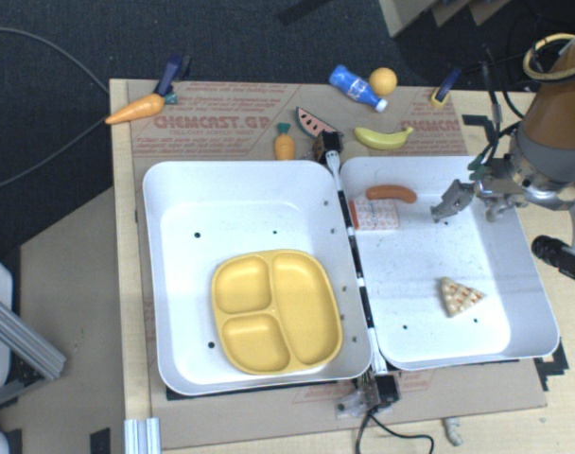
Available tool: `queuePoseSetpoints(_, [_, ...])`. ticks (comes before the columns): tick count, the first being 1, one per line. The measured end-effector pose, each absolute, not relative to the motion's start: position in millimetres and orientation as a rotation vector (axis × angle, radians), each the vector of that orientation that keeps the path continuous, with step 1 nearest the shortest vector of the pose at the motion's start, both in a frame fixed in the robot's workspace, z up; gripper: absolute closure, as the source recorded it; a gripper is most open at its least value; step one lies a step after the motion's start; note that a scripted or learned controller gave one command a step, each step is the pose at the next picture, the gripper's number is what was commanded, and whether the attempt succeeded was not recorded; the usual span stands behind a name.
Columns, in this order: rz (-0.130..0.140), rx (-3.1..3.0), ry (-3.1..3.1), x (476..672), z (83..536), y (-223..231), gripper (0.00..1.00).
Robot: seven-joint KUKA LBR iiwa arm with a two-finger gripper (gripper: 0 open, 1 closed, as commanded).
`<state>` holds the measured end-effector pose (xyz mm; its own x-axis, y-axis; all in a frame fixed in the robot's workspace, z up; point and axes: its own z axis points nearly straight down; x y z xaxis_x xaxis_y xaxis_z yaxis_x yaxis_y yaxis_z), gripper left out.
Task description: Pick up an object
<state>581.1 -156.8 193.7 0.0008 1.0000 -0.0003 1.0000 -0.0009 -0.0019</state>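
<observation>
In the right bin [514, 343] lie three things: a reddish sausage [392, 194] near the back left corner, a flat red-and-white checked piece [375, 217] just in front of it, and a tan wedge like a pizza slice [461, 297] toward the front right. My gripper [474, 205] hangs over the back right part of this bin, to the right of the sausage and well behind the wedge. Its two grey fingers [450, 201] are spread apart, open, with nothing between them. The left bin [174, 206] holds a yellow divided plate [275, 310].
Behind the bins on the bench lie a carrot [136, 110], a watermelon slice [311, 121], a small orange toy [285, 146], a banana [382, 138], a blue bottle [356, 87] and an orange ball [383, 80]. The black divider [349, 244] runs between the bins.
</observation>
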Motion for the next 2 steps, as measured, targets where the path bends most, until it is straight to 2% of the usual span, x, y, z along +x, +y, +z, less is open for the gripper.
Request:
queuePoseSetpoints(1, [0.000, -2.225, -2.223, 574.2, 200, -193, 0.00])
queuePoseSetpoints(2, [0.002, -2.221, -2.221, 569.6, 191, -207, 0.00])
